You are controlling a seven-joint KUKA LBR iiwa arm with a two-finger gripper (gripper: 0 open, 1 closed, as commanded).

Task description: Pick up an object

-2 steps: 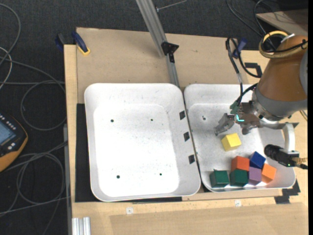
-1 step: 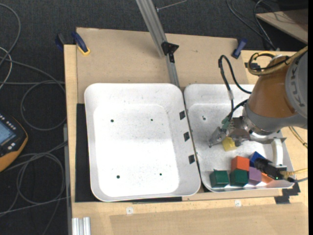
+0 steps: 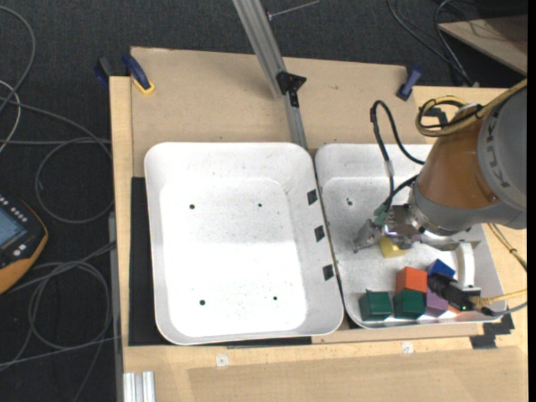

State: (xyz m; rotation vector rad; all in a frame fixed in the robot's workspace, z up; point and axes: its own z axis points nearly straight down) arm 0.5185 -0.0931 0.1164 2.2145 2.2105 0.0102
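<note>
My gripper (image 3: 374, 234) hangs low over the middle of the right bin (image 3: 352, 170), below the grey and orange arm (image 3: 456, 174) that reaches in from the right. A small yellow object (image 3: 390, 246) lies right beside the gripper's tip, partly hidden by it; I cannot tell whether they touch. Toward the bin's front lie an orange block (image 3: 411, 278), a dark green block (image 3: 378, 304), a lighter green block (image 3: 409, 305), a blue piece (image 3: 441, 268) and a purple block (image 3: 437, 301).
The left bin (image 3: 226, 241) sits alongside, with a narrow divide and black clips (image 3: 318, 233) between the two. A metal pole (image 3: 268, 48) slants up from behind the bins. Black cables (image 3: 381, 132) loop over the right bin's back.
</note>
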